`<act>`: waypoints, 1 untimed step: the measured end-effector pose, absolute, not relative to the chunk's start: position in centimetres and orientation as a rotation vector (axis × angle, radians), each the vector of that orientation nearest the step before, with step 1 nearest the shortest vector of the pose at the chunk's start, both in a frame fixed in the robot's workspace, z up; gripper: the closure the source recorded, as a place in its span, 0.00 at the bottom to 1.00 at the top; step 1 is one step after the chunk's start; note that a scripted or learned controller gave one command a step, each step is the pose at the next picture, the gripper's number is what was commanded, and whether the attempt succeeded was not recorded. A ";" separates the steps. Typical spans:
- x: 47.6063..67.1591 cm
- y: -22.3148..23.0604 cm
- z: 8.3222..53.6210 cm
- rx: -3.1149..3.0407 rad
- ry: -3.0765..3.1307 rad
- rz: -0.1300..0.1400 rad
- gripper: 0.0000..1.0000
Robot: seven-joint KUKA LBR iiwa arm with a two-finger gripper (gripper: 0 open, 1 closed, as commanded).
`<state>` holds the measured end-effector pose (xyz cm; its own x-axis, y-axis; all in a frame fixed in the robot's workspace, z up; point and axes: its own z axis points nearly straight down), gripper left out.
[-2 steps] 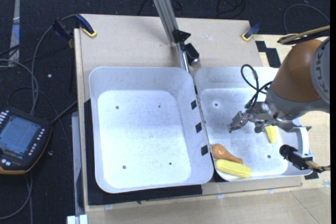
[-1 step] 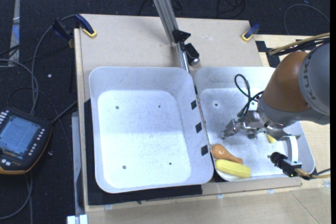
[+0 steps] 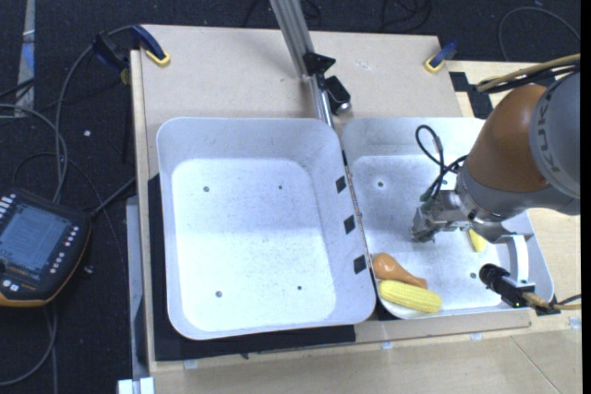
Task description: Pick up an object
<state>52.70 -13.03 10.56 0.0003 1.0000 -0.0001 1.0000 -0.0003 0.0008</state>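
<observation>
My gripper (image 3: 425, 228) hangs low over the middle of the right bin (image 3: 388, 163), pointing down at bare floor. A yellow corn cob (image 3: 411, 295) lies at the bin's front edge, partly on a small white plate (image 3: 395, 310). Just behind the cob rests an orange, pear-shaped piece (image 3: 397, 269). Both lie a short way in front of and to the left of the gripper, apart from it. A small yellow bit (image 3: 476, 241) peeks out from under the wrist on the right. I see nothing between the fingers.
The left bin (image 3: 185, 143) adjoins the right one along a shared rim with black clips (image 3: 351, 222). A slanted metal rail (image 3: 288, 5) rises behind the bins. The arm's orange band (image 3: 517, 129) overhangs the right bin's far right side.
</observation>
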 end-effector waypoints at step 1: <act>53.2 -12.7 14.8 2.219 2.221 0.003 1.00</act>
